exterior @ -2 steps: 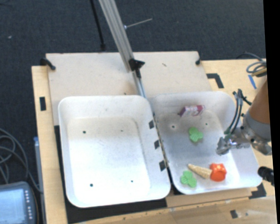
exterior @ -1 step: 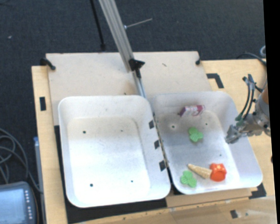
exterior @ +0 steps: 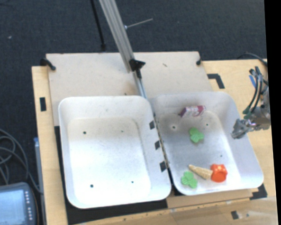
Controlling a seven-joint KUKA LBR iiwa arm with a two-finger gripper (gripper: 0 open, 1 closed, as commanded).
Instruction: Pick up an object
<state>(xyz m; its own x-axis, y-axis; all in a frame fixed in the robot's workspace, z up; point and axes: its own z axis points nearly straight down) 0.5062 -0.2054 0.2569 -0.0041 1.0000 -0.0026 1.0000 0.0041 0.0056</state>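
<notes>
Jaws (exterior: 240, 128) hang over the right bin's (exterior: 245, 148) right rim — their state I cannot tell.

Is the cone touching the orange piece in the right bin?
Touching. In the camera view the wide end of the cone meets the orange piece with no white bin floor showing between them.

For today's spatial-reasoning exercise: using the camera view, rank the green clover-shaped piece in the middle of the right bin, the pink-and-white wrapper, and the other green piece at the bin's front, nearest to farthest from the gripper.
From the gripper at the right bin's right rim:
1. Middle green piece, mid-bin.
2. Pink-and-white wrapper, at the back.
3. Front green piece, front-left corner.
</notes>
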